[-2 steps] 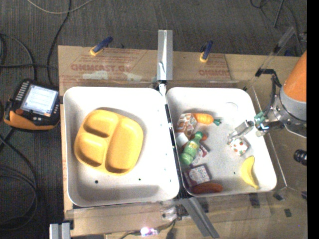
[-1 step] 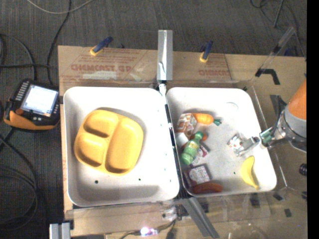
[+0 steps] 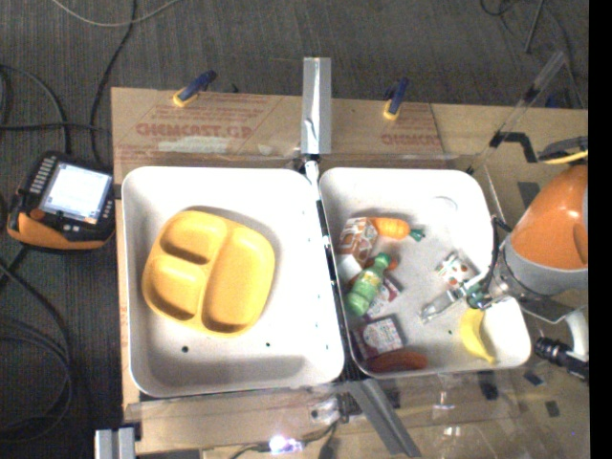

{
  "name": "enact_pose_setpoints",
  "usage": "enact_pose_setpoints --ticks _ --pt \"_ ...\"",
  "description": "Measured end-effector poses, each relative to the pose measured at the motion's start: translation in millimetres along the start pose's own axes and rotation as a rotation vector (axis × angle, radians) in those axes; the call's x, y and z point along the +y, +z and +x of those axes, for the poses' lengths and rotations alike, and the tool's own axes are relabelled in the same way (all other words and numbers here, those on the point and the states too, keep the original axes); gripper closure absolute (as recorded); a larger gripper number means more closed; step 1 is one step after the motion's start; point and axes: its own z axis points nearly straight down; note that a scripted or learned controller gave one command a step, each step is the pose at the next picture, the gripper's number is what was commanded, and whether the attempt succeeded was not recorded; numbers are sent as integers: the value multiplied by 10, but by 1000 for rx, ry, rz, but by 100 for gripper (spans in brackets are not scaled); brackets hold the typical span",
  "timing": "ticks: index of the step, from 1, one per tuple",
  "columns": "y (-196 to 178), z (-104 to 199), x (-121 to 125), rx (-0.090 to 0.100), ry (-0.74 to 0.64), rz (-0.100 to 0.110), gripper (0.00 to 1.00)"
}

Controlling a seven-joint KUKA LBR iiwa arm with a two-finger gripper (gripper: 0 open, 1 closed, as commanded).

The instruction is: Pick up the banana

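The banana [image 3: 475,337] lies in the right bin [image 3: 449,185], at its near right corner. The gripper [image 3: 469,295] hangs just above it, close beside; whether it is open or closed I cannot tell. A green bottle [image 3: 367,285] lies further left.

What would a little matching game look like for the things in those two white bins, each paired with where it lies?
Things:
1. banana
2. yellow tray
3. carrot
4. green bottle

Places:
A. in the left bin
B. near the far edge of the right bin
C. in the near right corner of the right bin, next to the pincer
D. around the middle of the right bin, left of centre

Pairs: 1-C, 2-A, 3-B, 4-D
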Motion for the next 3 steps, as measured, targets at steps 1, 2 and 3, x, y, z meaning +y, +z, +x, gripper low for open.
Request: enact_pose_setpoints --ticks 1,2,3 --pt "-115 -47 11 -15 4 -7 100" --pt "-113 -37 12 -13 3 -6 0" --pt "-24 -67 -39 -13 -256 3 0"
